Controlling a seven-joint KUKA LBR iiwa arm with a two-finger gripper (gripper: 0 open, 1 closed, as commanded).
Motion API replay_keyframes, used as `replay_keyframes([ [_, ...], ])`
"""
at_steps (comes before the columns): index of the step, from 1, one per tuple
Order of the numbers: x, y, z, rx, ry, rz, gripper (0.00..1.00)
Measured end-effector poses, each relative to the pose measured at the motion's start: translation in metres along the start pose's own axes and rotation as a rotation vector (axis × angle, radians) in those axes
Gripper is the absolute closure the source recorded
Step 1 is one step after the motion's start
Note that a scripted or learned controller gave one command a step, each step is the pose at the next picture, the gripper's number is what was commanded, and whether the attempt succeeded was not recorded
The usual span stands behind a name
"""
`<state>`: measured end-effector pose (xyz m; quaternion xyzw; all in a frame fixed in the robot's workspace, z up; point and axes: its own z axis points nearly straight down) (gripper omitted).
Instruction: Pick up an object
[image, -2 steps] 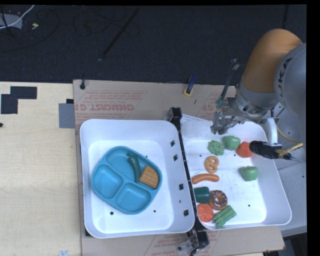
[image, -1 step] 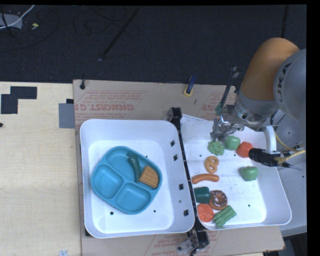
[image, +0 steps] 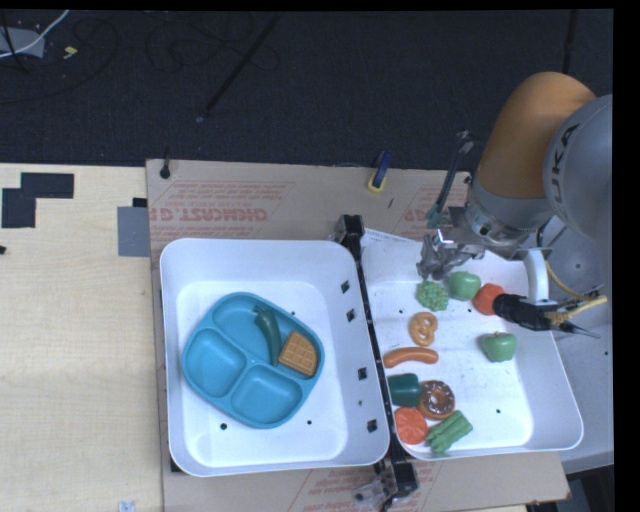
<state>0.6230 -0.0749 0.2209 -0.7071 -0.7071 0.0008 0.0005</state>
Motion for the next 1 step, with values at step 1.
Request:
replay_keyframes([
  [1, -0.0122, 0.0075, 0.0011, -0.001, -0.001, 0.002, 1.00],
])
